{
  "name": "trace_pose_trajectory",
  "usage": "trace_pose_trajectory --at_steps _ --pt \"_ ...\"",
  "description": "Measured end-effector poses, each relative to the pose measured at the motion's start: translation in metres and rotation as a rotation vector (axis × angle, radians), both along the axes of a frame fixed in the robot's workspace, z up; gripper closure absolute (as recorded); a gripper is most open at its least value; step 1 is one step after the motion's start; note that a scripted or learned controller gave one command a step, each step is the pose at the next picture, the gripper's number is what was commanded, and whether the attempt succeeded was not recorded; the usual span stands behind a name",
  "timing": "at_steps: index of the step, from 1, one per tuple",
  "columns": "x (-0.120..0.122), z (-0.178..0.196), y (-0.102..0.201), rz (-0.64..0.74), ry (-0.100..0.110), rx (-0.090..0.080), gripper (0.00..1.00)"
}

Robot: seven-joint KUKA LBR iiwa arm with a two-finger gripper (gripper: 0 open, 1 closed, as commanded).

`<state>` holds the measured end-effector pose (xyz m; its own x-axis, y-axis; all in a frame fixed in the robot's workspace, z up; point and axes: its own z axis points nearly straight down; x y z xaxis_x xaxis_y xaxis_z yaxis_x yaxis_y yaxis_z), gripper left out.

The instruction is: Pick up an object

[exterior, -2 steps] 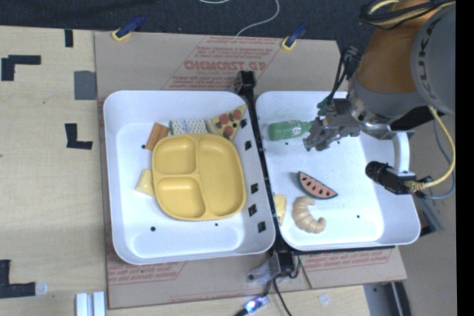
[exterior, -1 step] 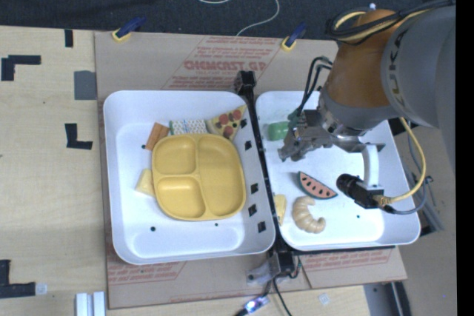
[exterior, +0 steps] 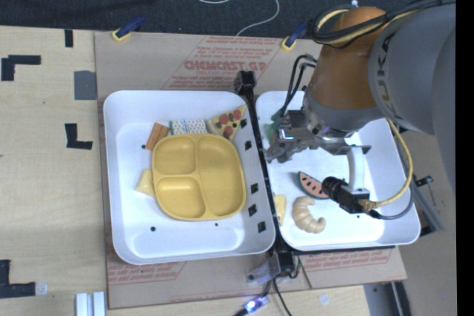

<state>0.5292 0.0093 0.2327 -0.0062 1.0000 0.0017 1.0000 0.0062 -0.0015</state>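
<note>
- Two shallow white bins sit side by side on the tabletop [exterior: 44, 159]: the left bin [exterior: 122, 181] and the right bin [exterior: 392, 226], both smooth plastic with rounded corners, resting on a brown cardboard sheet [exterior: 215, 63] printed in red.
- One yellow divided plate [exterior: 198, 176] lies in the left bin: glossy, rounded-square, with three compartments.
- Around the plate's edges several small toy foods peek out: one orange-brown strip [exterior: 156, 135] at its upper left, one pale yellow wedge [exterior: 144, 181] at its left, one speckled white-green piece [exterior: 188, 126] above it, and one pizza-like slice [exterior: 228, 121] at the upper right.
- In the right bin lie one watermelon slice [exterior: 311, 184], red with dark seeds and a dark rind, and just below it one tan, ridged croissant [exterior: 307, 213], curved like a crescent. One small pale yellow piece [exterior: 279, 205] lies against the bin's left wall.
- One grey arm [exterior: 422, 63] with an orange band [exterior: 346, 63] hangs over the right bin.
- The pincer [exterior: 285, 140] is low near that bin's left wall, above and left of the watermelon; whether it is open or grips anything cannot be told.
- One white cable [exterior: 237, 0] loops on the dark floor beyond.
</note>
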Motion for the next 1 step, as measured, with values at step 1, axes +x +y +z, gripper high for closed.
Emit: trace_pose_trajectory --at_steps 1 --pt "0.0053 -0.0159 -0.0098 -0.006 0.002 -0.003 1.0"
